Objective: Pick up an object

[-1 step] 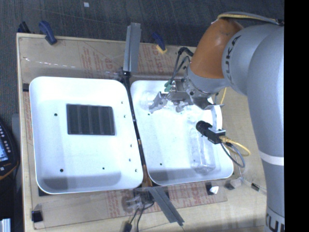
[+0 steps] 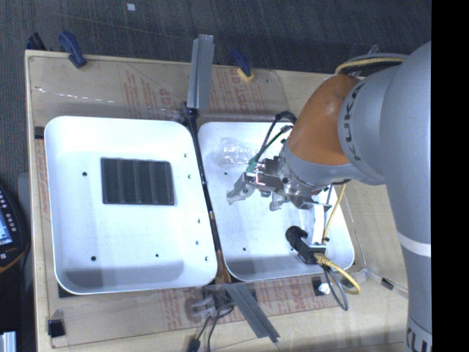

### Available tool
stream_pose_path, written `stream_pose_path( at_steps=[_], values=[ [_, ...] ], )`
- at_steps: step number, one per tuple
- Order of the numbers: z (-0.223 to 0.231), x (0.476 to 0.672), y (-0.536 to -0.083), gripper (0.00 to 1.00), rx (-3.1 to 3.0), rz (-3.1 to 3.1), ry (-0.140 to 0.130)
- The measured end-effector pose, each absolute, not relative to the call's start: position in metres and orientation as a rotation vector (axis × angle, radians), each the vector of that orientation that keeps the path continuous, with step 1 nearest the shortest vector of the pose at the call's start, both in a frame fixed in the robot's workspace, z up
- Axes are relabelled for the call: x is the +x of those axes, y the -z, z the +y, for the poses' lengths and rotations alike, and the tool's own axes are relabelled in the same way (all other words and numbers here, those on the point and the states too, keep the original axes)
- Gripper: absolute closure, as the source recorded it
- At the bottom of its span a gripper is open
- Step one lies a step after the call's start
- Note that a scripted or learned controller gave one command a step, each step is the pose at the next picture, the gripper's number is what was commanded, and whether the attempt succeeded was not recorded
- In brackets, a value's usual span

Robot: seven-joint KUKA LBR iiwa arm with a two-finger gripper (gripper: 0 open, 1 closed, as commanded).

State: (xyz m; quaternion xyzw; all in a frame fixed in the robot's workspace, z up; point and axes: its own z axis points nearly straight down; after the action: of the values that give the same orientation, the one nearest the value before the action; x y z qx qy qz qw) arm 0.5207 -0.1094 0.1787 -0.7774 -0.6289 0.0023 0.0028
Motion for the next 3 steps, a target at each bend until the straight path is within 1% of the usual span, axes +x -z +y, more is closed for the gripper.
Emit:
stream_pose_path(
  at_steps=[1, 2, 3],
  values=[
    [-0.160, 0.556, -0.206, 0.00, -2.603, -1.757, -0.003],
    [-0.156, 0.642, -0.185, 0.00, -2.614, -1.737, -0.004],
    [-0.201, 0.657, -0.205, 0.00, -2.615, -1.740, 0.000]
  ],
)
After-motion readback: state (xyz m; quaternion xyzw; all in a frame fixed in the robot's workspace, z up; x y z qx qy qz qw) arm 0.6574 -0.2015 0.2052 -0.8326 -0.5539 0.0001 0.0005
